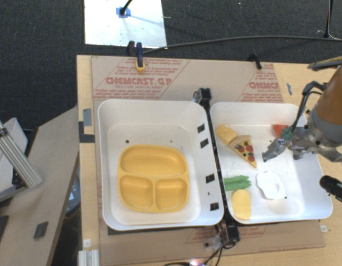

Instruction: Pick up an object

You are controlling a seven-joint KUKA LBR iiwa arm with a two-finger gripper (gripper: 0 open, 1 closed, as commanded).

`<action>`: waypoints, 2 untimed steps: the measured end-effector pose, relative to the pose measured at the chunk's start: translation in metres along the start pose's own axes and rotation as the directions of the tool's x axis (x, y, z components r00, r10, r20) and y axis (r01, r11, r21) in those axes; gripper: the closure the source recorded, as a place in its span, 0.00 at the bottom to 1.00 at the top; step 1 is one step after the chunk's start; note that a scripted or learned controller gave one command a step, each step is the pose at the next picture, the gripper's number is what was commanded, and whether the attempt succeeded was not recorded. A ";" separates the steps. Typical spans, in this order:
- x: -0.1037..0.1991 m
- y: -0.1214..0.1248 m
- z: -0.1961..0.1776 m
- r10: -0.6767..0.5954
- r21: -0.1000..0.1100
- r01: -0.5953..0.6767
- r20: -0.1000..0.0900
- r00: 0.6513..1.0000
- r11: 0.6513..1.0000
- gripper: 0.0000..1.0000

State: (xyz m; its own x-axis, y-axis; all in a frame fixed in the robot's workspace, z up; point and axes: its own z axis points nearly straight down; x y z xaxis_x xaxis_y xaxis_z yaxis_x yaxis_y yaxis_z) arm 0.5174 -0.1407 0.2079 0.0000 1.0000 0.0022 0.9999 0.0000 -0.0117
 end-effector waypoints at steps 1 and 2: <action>0.000 0.003 -0.007 -0.003 -0.013 0.003 0.002 1.000 1.000 0.00; -0.004 0.007 0.037 -0.001 -0.010 0.002 0.002 1.000 1.000 0.00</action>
State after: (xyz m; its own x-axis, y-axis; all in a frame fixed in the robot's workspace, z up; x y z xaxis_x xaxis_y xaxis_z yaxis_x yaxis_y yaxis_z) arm 0.5237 -0.1451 0.1709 -0.0015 1.0000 0.0003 1.0000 0.0015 -0.0017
